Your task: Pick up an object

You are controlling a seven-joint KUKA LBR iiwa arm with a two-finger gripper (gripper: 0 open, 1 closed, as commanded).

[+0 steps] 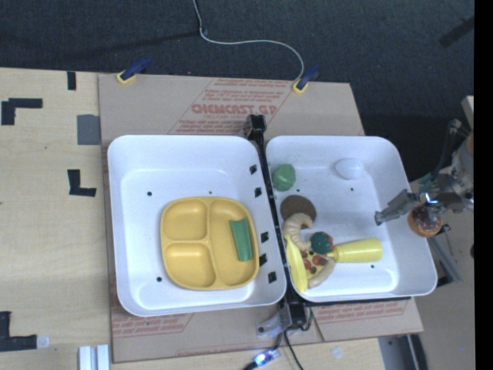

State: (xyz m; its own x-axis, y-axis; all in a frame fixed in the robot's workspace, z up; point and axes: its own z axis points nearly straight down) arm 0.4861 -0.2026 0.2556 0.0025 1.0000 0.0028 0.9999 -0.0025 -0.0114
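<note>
Nothing is picked yet. The gripper [393, 209] hangs at the right bin's [385, 154] right rim; whether it is open or closed, I cannot tell. The yellow cylinder [356, 250] lies nearest, below-left, still ungrasped.

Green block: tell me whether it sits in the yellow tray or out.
In. The green block lies flat in the right-hand compartment of the yellow tray, inside the left bin.

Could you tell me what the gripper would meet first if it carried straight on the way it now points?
The gripper points leftward over the right bin. Straight on lies bare white bin floor, then probably the brown round object. Its height above the bin is unclear, so this is a guess.
</note>
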